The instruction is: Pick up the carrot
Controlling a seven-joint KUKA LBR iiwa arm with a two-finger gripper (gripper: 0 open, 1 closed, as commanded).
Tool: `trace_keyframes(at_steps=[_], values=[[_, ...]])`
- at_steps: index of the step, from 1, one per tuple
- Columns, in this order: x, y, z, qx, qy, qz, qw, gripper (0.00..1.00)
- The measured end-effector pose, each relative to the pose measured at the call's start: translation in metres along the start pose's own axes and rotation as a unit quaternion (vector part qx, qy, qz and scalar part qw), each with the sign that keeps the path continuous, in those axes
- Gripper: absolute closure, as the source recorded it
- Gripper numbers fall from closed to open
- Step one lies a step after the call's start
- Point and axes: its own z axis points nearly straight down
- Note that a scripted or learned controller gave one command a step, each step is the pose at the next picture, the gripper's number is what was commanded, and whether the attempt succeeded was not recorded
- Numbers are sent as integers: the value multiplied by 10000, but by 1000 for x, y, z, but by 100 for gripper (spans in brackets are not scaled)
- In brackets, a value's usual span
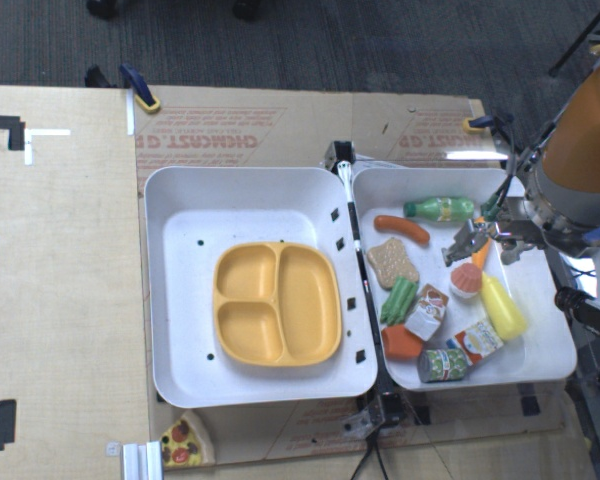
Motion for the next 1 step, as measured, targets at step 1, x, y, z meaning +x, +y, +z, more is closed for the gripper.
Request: trace_keyframes(at_steps=[1], values=[[-84,29,-17,-5,-7,1740,9847,0]])
